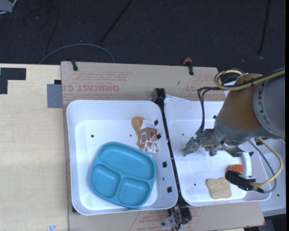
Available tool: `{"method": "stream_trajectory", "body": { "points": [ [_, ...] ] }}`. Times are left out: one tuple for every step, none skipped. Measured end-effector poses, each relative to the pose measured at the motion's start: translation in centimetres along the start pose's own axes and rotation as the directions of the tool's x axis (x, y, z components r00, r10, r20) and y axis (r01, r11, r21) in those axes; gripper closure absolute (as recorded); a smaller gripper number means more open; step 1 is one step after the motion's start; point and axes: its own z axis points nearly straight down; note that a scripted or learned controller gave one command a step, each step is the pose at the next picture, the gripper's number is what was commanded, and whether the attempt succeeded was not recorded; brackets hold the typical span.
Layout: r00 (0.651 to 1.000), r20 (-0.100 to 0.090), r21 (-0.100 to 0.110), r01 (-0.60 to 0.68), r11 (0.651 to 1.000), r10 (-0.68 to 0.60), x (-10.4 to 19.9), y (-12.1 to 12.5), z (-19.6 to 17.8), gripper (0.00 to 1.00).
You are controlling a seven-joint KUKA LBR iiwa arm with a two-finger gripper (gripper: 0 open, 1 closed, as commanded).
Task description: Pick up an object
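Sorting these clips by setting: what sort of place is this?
Likely a robotics lab bench for grasping trials: two white bins side by side on cardboard, a blue divided plate in the left one, cables on dark carpet behind.

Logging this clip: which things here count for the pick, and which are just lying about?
For the pick: gripper; toast; orange ball; blue plate; packet; brown piece.

Lying about: bins; cardboard; clamps.
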Motion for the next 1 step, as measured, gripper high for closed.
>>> {"method": "stream_trajectory", "body": {
  "points": [
    [1.0, 0.001, -0.003, 0.0, 1.0, 0.0, 0.1, -0.03, 3.67, 0.0]
  ]
}}
